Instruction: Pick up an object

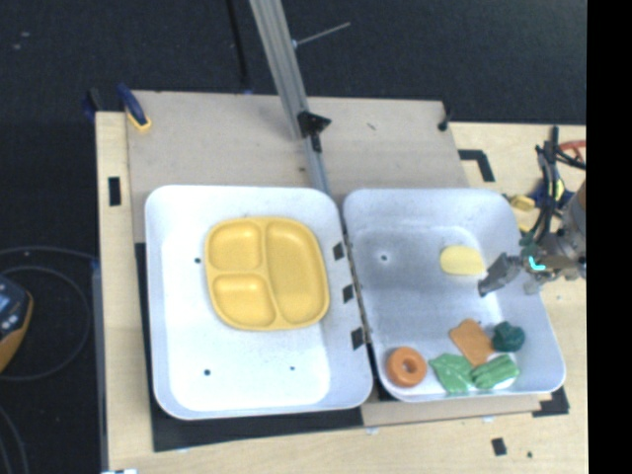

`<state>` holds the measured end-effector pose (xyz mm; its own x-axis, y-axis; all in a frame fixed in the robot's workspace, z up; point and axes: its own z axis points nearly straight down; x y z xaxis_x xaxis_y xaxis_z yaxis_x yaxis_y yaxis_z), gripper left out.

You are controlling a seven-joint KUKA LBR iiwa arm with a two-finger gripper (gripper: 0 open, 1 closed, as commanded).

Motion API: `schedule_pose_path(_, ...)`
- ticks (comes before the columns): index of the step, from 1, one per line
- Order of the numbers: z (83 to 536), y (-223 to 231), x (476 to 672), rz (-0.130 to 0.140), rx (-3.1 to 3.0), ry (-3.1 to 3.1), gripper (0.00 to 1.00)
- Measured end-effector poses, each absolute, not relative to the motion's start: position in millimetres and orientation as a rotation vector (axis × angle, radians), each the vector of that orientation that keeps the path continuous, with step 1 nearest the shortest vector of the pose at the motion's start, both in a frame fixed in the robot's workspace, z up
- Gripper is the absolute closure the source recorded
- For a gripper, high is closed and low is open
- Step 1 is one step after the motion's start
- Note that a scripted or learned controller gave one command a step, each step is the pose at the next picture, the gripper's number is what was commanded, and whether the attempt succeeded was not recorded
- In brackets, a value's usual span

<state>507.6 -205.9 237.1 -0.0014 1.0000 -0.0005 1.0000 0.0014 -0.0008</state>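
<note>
— Where's the gripper (515, 270)?

— I see it at three o'clock over the right bin (415, 215), near its right rim. Whether it's wide or narrow I cannot tell.

— Targets?

— Yellow piece (461, 260) just beside it. Orange ring (406, 365), orange block (471, 341), green pieces (474, 373) crowd the five o'clock edge. I've open floor toward eleven.

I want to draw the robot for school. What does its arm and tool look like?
Just a little of it peeks in at the right side of the picture. The tool looks dark grey, with a finger-like part sticking out to the left and a tiny teal-green light on it. Above it is a bunch of wires in yellow, black and a bit of red. It is too blurry to tell more.
</note>
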Motion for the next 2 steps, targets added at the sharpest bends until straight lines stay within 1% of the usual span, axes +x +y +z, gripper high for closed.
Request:
schedule_pose_path(1,238,-206,508.2,0.0,-2.221,-2.224,0.0)
schedule_pose_path(2,175,-209,506.6,0.004,-2.219,-2.22,0.0)
